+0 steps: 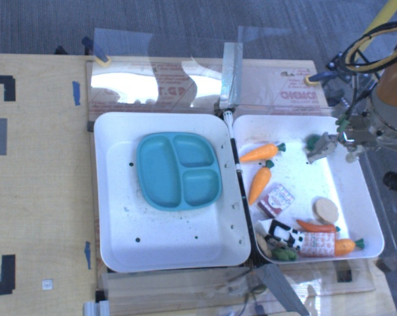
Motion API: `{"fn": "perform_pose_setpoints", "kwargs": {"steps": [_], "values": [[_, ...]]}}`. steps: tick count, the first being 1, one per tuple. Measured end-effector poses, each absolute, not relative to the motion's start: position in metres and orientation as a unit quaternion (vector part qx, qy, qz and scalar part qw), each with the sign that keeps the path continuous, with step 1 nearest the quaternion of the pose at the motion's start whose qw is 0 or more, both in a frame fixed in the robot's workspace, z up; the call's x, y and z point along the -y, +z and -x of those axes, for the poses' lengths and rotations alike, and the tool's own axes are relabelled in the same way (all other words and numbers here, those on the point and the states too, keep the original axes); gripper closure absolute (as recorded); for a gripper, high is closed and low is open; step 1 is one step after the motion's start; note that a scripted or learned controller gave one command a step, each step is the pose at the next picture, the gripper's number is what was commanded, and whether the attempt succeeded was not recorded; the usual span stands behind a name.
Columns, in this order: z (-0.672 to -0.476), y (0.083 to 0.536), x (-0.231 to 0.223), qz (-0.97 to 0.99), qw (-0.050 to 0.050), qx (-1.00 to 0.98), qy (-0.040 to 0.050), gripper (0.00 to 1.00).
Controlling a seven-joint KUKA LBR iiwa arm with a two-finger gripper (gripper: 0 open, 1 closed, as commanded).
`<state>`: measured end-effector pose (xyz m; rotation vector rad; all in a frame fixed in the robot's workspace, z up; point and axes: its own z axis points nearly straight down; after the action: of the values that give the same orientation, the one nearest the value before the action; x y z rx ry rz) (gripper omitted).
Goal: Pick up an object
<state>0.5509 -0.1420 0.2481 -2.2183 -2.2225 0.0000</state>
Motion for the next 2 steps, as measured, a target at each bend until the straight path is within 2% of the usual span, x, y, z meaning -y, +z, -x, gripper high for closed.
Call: {"fn": "perform_pose_setpoints", "kwargs": {"steps": [1, 2], "values": [[-0.638, 0.107, 0.094, 0.752, -0.008, 0.659, -0.0098, 0.0], [-0.644, 0.086, 0.102, 0.799, -0.001, 0.601, -0.0016, 0.0]]}}
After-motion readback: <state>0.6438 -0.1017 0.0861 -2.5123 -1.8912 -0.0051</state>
